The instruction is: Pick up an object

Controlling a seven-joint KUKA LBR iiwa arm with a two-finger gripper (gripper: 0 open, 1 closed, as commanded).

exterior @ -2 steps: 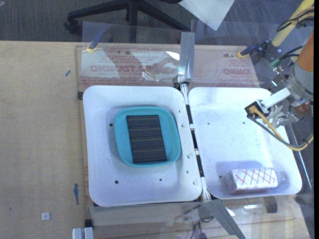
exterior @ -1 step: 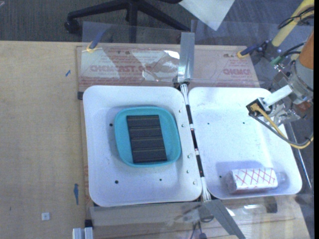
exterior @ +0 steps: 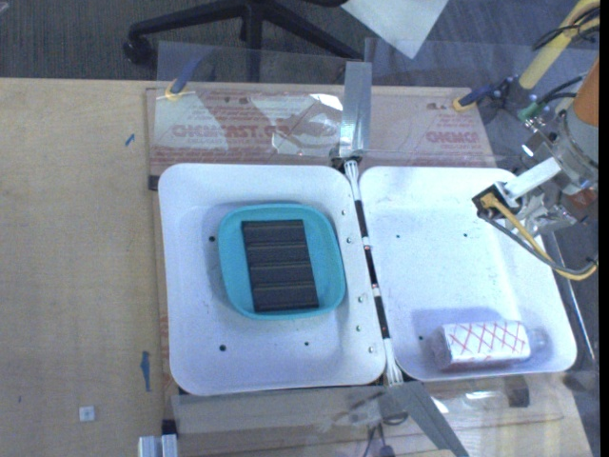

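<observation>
- The counter [exterior: 67, 255] is pale wood and carries two shallow white bins side by side, the left bin [exterior: 190, 336] toward 9 o'clock and the right bin [exterior: 428, 255] toward 3 o'clock.
- A teal dish [exterior: 231, 279], square with rounded corners, sits near the middle of the left bin.
- A dark grey ribbed block [exterior: 279, 265] lies flat on the dish, its long axis running from 12 to 6 o'clock, with teal rim showing all round it.
- A white box with a red lattice print [exterior: 485, 341] lies on its side in the right bin, near the 6 o'clock wall. Its length runs from 9 to 3 o'clock.
- The grey arm [exterior: 582, 141] enters at 3 o'clock, and its gripper [exterior: 538, 209] hangs over the 2 o'clock part of the right bin.
- Whether the gripper is released or clenched cannot be told from this view, and no object is seen in its grasp.
- The gripper is well apart from the box, which lies toward 6 o'clock from it, and farther still from the dish and block at 9 o'clock.
- A clear panel with red lettering [exterior: 238, 131] lies along the 12 o'clock side of the bins.
- A grey metal upright [exterior: 357, 112] stands where the two bins meet.
- A black chair base [exterior: 247, 17] stands on the floor at 12 o'clock.
- A strip of blue tape [exterior: 146, 369] marks the counter at 8 o'clock.
</observation>
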